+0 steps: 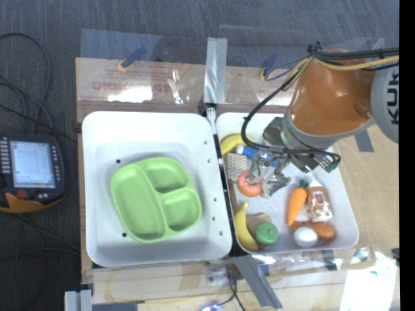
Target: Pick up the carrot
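Note:
The carrot point(296, 203), orange with a small green top, lies upright in the picture in the right bin point(347, 199), toward its right side. My gripper point(267, 175) hangs low over the middle of that bin, just left of and above the carrot's top end. It stands over a pink-orange ring-shaped toy point(248, 185). Nothing shows of the carrot being held; it rests on the bin floor, apart from the gripper. The orange wrist band point(327, 99) hides the bin's upper right part.
Around the carrot lie a small carton point(318, 202), a white egg point(305, 237), a brown item point(325, 230), a green round toy point(266, 233), a banana point(242, 227) and a yellow item point(229, 142). The left bin point(97, 141) holds a green divided plate point(155, 198).

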Controlling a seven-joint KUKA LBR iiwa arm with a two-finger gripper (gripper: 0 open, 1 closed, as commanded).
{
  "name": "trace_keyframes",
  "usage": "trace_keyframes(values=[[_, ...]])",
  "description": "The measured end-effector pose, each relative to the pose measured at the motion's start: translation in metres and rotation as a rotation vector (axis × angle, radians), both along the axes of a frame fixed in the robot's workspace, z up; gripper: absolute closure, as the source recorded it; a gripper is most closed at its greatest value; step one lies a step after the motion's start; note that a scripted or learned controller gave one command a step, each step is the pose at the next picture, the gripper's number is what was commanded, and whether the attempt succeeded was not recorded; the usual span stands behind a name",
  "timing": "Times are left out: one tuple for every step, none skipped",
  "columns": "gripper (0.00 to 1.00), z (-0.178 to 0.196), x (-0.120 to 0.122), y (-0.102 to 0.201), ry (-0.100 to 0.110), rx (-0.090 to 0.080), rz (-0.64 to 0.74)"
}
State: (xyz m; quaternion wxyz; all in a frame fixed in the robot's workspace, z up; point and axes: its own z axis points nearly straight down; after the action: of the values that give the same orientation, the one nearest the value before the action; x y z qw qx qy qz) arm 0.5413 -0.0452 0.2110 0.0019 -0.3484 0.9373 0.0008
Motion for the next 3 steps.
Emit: trace_keyframes(values=[[1.0, 0.036, -0.008, -0.093, -0.001, -0.003, -0.057], [1.0, 0.07, -0.037, -0.076, -0.001, -0.002, 0.058], [1.0, 0.079, -0.031, -0.091, 0.0, -0.001, 0.159]])
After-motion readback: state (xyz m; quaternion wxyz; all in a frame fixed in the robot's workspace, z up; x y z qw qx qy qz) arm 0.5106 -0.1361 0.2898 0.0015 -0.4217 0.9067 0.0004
